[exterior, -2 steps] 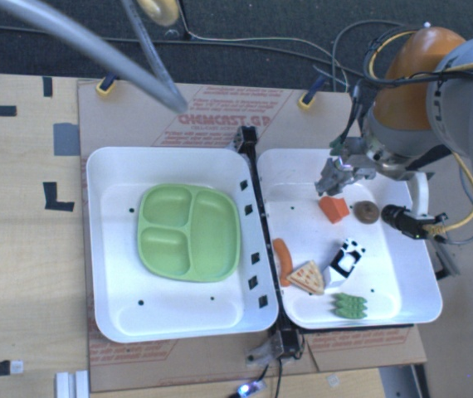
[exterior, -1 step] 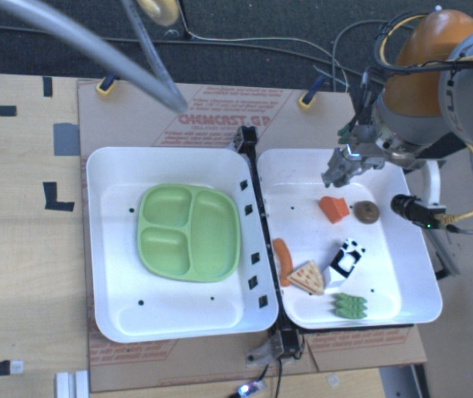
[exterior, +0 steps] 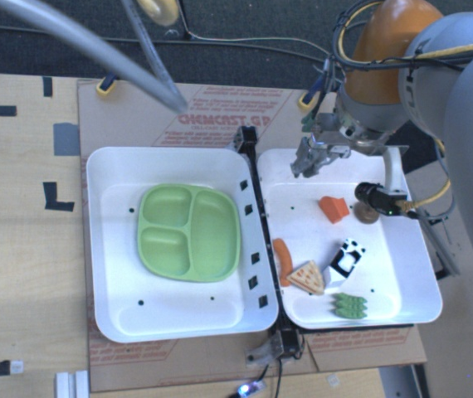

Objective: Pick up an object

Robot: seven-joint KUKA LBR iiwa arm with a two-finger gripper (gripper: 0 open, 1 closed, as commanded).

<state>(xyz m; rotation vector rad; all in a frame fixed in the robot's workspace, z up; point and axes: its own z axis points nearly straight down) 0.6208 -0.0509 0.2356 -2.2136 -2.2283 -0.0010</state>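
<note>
Pincer hovering over right white bin, far edge; finger state unclear, cannot tell. Small orange block lying just nearer and right of pincer, apart. Green divided plate sitting in left white bin

arm cut off at right edge, pincer fingers too small to read — dark, blurred

A light wooden bench carries a brown cardboard sheet. Toward twelve o'clock lies dark floor, perhaps carpet, crossed by thin cables.
</note>
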